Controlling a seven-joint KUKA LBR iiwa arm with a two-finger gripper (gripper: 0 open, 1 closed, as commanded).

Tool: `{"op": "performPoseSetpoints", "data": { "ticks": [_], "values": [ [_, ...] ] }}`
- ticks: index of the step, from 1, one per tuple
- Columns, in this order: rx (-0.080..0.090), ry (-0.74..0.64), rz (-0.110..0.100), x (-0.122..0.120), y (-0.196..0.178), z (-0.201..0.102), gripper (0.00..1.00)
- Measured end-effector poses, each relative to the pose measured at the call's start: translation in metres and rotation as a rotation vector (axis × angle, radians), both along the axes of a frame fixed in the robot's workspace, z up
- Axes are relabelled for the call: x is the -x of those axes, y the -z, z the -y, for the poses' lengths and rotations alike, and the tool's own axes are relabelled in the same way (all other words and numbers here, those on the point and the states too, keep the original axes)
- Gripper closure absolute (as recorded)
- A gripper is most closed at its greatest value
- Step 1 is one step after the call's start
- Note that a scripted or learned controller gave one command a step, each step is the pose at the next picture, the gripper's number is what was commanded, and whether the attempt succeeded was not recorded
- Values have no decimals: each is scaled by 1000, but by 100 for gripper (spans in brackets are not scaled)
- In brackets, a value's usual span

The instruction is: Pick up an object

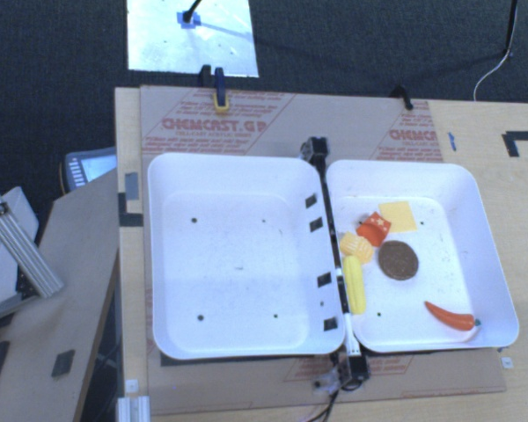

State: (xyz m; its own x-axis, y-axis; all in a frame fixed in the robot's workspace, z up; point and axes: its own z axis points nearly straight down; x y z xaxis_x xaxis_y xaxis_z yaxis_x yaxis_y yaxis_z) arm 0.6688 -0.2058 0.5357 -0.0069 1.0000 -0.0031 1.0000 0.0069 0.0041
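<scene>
Pre-grasp step, nothing picked yet. Candidates sit in the right bin [488,227]: cheese [397,216], cookie [398,260], corn [355,285], chili [451,316]. Next: descend on one, probably the isolated chili.

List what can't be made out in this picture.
- Small red piece, camera view: too small to identify; it touches the yellow slab.
- Brown disc: surface detail blurred.
- Corn: lies against the right bin's left wall; its contact side is hidden.
- Chili: stem end too small.
</scene>
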Motion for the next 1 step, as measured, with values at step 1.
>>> {"op": "performPoseSetpoints", "data": {
  "ticks": [1],
  "values": [
    [-1, 0, -1, 0, 0, 0, 100]
  ]
}}
